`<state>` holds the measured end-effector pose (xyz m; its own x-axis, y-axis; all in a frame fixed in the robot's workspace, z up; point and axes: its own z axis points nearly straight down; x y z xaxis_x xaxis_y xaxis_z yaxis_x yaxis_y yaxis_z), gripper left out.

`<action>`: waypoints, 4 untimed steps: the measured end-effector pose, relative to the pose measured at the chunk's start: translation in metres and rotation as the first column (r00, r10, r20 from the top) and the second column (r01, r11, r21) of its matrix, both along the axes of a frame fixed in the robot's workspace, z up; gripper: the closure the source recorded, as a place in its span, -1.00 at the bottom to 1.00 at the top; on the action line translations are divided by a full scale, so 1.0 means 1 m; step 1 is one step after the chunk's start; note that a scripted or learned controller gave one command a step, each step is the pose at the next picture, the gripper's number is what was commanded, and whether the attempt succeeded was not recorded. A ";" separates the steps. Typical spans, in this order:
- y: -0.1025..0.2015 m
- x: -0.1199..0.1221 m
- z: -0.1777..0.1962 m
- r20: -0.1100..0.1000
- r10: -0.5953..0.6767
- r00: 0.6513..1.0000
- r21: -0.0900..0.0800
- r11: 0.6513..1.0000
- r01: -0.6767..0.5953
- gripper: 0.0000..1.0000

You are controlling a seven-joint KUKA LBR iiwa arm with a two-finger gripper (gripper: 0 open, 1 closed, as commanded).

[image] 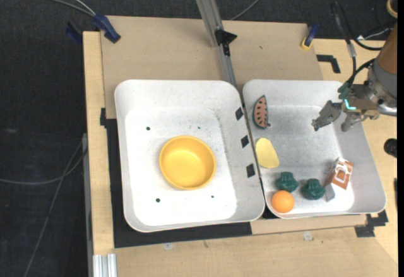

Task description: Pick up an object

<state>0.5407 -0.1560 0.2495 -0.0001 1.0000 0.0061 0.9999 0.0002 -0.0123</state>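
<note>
While the arm reaches in from the right, the fingers [336, 117] are seen spread apart, with nothing between them, over the right bin [372, 197]. Below them, well apart, an orange-white box [341, 174], two green toys [287, 181] [312, 189] and an orange ball [283, 201] are found. A yellow bowl [186, 162] is seated in the left bin [136, 143].

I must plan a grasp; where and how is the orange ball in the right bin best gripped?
Probably from straight above, fingers closing across the orange ball at its widest part. It is round and lies near the bin's front wall, with a green object close behind.
</note>
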 end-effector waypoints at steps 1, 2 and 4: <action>0.000 0.001 0.003 0.005 0.000 1.000 -0.001 1.000 0.000 -1.00; 0.005 -0.004 -0.041 0.000 -0.001 1.000 0.000 1.000 0.001 -1.00; -0.005 -0.013 -0.133 -0.003 -0.001 1.000 0.002 1.000 0.001 -1.00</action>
